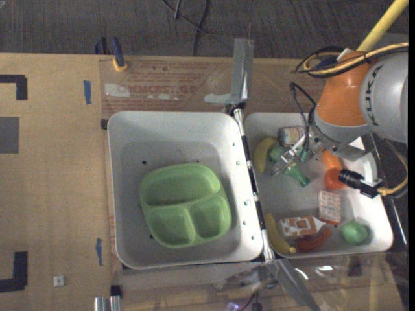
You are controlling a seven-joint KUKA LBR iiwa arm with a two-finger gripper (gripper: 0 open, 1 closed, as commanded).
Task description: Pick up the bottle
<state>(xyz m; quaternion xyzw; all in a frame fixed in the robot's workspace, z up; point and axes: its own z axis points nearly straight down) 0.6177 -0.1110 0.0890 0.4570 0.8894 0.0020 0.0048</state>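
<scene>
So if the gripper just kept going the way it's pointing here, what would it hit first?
Probably the green bottle: the gripper points down and left in the camera view, right over it. The yellow banana lies just beyond. Depth is hard to judge, so contact may already exist.

arm (382, 89) cut off at right edge, green bottle (293, 167) partly hidden

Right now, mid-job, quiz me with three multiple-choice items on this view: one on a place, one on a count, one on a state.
1. Where does the green divided plate lie?
A. left bin
B. right bin
C. bare bench

2. How many bananas are in the right bin?
A. none
B. two
C. four

3. How is the claw placed?
A. over the left bin
B. low among the right bin's items
C. above the floor

Answers: 1 A, the plate sits in the left bin. 2 B, one banana by the divider, another near the front. 3 B, it sits near the green bottle.
</scene>
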